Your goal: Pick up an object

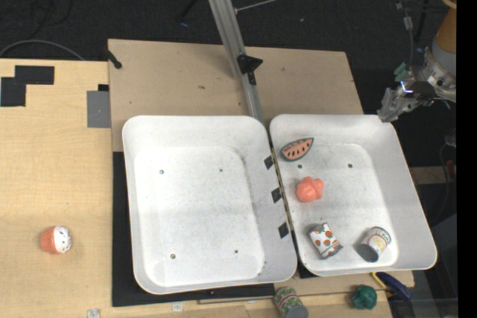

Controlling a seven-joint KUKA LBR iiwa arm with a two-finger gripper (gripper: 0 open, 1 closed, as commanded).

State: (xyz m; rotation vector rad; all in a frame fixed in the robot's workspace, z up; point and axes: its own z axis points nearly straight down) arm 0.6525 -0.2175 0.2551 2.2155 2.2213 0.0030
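While the gripper [393, 105] hangs beyond the right bin [402, 160], its state unclear, it must descend onto the watermelon [297, 149].

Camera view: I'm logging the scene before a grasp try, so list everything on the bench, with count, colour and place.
white bins: two, side by side
watermelon slice: one, red and green, right bin, far left
orange-red toy: one, right bin, left side
spotted carton: one, white with red spots, right bin, near edge
can: one, on its side, right bin, near corner
round toy: one, orange and white, wooden table left of the bins
green object: one, in front of the right bin
metal rail: one, grey, behind the bins
gripper: one, over the right bin's far right corner
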